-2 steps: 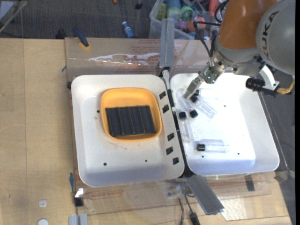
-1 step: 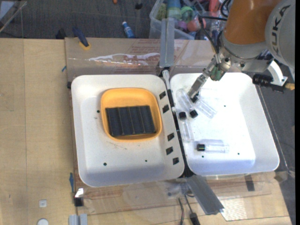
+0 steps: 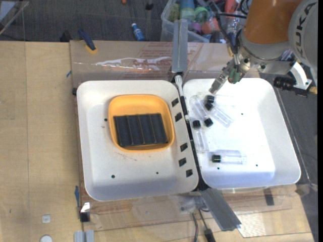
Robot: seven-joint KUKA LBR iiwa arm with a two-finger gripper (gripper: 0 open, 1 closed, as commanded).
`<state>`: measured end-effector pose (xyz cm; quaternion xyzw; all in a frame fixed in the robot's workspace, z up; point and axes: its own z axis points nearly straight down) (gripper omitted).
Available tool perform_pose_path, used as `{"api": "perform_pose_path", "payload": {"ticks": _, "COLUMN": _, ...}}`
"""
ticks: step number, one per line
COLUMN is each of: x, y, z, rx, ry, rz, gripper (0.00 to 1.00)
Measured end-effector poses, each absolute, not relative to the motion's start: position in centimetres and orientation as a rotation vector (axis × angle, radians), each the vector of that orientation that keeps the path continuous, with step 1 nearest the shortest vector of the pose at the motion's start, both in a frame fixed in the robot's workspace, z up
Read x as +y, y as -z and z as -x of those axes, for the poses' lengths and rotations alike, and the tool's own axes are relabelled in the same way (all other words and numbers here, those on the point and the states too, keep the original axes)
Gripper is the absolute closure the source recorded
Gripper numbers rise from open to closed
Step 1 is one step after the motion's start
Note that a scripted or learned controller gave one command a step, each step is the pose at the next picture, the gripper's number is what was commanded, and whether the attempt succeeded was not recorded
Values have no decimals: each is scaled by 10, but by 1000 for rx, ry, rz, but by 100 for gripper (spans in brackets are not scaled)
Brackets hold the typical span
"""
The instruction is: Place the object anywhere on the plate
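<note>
Clear plastic bottles with black caps [image 3: 216, 113] lie in the right white bin [image 3: 267, 160]. The yellow plate [image 3: 140, 105] in the left white bin [image 3: 96, 160] holds a black ridged block [image 3: 140, 129]. The claw [image 3: 216, 86] hangs above the bottles.

You're looking at robotics lab: KUKA arm [image 3: 275, 14], wooden bench [image 3: 35, 135], twin white bins [image 3: 96, 175], toy-filled crate [image 3: 202, 9], grey carpet.

Glossy orange plastic plate [image 3: 140, 105]; smooth white bins [image 3: 96, 180]; clear plastic vials [image 3: 229, 158]

Bright, even light; slight softness
</note>
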<state>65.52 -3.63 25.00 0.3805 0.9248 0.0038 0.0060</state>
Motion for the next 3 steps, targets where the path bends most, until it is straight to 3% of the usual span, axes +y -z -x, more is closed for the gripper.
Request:
{"api": "perform_pose_path", "payload": {"ticks": 1, "x": -45, "y": -242, "z": -664, "rx": 2965, "ry": -4, "rz": -1018, "gripper": 100}}
{"api": "perform_pose_path", "payload": {"ticks": 2, "x": -35, "y": -262, "z": -660, "rx": 3015, "ry": -4, "rz": -852, "gripper": 100}}
{"api": "perform_pose_path", "payload": {"ticks": 3, "x": -44, "y": -327, "z": -660, "rx": 3108, "ry": -3, "rz": -387, "gripper": 100}}
